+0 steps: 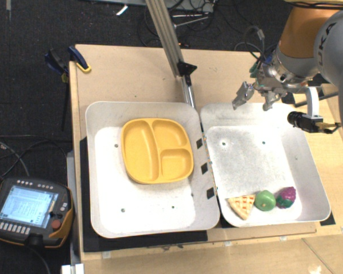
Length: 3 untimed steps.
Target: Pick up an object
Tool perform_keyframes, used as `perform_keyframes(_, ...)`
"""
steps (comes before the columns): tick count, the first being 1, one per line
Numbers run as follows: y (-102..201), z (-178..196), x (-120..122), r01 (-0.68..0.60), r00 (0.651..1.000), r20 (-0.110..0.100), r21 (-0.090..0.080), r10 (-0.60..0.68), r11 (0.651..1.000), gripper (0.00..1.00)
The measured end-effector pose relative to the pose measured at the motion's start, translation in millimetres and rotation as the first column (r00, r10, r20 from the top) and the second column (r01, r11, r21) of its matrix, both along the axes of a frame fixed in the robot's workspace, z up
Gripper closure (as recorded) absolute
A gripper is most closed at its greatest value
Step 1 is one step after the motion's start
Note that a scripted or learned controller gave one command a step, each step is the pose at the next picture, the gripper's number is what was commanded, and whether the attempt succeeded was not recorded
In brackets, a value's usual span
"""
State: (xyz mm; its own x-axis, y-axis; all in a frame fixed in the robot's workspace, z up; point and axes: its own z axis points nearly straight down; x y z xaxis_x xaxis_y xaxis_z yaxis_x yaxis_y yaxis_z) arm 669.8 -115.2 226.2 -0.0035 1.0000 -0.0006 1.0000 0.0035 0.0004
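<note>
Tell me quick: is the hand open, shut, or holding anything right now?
Hand: open, holding nothing, poised over the far rim of the right bin; the toys sit at the bin's near edge.

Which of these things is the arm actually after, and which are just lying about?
For the job:
two-finger gripper, open
yellow waffle wedge
green apple
purple grape bunch

Lying about:
yellow divided plate
grey handheld control pendant

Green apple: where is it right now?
The green apple lies in the right bin, near its front edge, between the waffle wedge on its left and the purple fruit on its right.
</note>
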Motion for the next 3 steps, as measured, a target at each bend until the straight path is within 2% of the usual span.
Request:
perform_keyframes(1, -0.1, 0.0, 0.0, 0.000, 1.000, 0.000, 0.000, 0.000, 1.000, 0.00)
perform_keyframes(3, 16.1, -95.9, 4.2, 0.000, 1.000, -0.005, 0.000, 0.000, 1.000, 0.00)
